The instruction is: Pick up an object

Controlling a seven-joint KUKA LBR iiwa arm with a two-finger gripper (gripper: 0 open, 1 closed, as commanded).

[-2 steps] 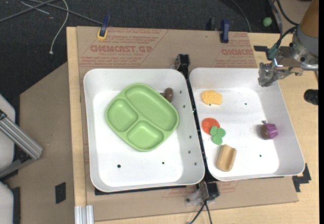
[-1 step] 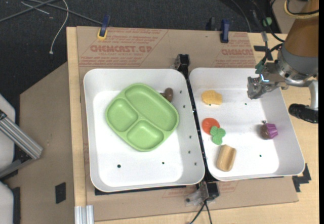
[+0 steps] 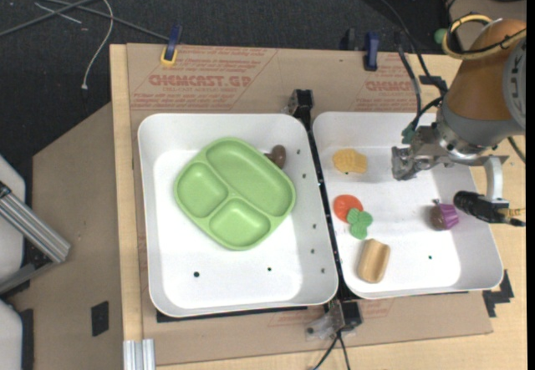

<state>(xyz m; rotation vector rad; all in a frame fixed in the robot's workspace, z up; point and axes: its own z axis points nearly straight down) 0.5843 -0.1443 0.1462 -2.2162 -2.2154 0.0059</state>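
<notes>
The tool sits low over the upper part of the right bin, at the end of the grey arm with its orange band, which enters from the right. Whether the tool is open or closed cannot be told at this angle; nothing can be seen gripped in it.

Just left of the tool lies a yellow corn-like piece, apart from it. Below that, near the bin's left wall, a red tomato-like piece touches a small green leafy piece. Further down rests a tan, bread-like cylinder, tilted slightly. A small purple piece lies toward the bin's right side, beside a black fitting at the rim.

The left bin holds a green divided plate with three compartments, turned at an angle. A small brown object rests at the plate's upper right edge; whether it touches the plate is unclear.

Both bins stand on a cardboard-covered bench, held by blue clamps at the far edge.
</notes>
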